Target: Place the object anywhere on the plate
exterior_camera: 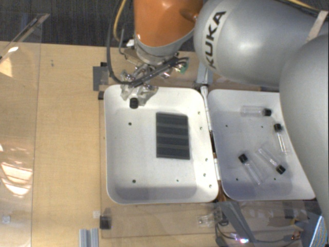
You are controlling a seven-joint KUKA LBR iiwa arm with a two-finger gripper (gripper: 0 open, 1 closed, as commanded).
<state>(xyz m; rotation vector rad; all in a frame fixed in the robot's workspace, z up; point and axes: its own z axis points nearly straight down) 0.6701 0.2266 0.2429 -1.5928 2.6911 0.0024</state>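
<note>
a clear vial (pixel 134 102) with a black cap hangs gripped in my jaws (pixel 136 94) over the left bin's (pixel 118 189) far corner, short of the dark plate (pixel 172 135) at its middle. lift done; carry and release remain. more vials (pixel 259 161) lie in the right bin (pixel 226 189).

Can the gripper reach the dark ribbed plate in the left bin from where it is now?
Probably yes. The gripper hangs over the left bin's far corner, and the dark ribbed plate lies flat nearby with bare bin floor between them.
</note>
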